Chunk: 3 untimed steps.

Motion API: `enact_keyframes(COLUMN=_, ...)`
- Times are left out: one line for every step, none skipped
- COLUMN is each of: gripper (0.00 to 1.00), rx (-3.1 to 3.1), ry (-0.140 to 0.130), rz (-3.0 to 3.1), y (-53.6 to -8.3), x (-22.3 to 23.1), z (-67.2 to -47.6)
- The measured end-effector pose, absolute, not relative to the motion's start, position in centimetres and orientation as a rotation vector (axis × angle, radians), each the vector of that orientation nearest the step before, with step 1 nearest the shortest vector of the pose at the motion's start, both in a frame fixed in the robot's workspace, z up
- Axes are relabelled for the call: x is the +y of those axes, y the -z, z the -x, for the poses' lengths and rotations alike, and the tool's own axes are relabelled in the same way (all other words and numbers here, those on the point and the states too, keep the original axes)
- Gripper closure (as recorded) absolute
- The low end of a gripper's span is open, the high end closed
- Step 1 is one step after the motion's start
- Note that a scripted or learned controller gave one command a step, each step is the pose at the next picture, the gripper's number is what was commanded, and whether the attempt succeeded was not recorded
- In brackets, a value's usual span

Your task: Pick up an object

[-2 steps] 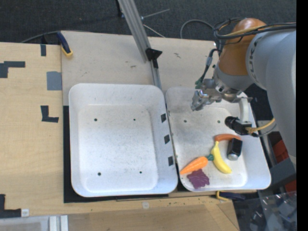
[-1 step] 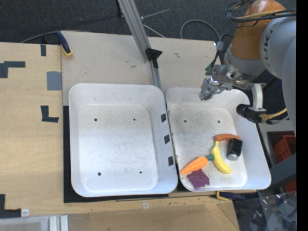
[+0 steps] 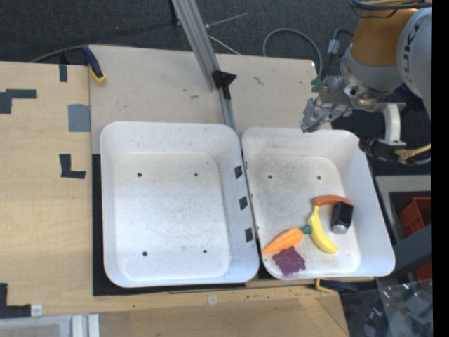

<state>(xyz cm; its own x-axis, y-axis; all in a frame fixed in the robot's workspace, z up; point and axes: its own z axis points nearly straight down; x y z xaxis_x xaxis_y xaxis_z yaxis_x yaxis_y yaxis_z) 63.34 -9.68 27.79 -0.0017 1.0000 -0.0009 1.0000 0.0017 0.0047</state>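
Robot lab: taped bench (image 3: 42, 188), loose cables (image 3: 295, 37).

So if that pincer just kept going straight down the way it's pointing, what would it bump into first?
Probably the far rim of the right bin. The pincer hangs just above that edge, pointing down. The banana and carrot lie well nearer the camera, though depth is hard to judge.

Yellow banana (image 3: 322, 234), orange carrot (image 3: 283, 241), purple grapes (image 3: 289, 260)

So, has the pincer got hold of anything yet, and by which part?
Nothing is held. The pincer hangs over the far rim of the right bin, apart from the banana, carrot and other items at the bin's near corner.
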Motion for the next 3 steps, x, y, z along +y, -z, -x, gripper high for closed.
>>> enact_keyframes(gripper=1.00, rx=2.230, ry=0.000, rz=-2.216, y=-27.8, x=-4.0, z=-62.3)
enact_keyframes(gripper=1.00, rx=2.231, ry=0.003, rz=-2.217, y=-25.6, x=1.3, z=-61.8)
enact_keyframes(gripper=1.00, rx=2.232, ry=0.004, rz=-2.217, y=-23.6, x=6.8, z=-60.9)
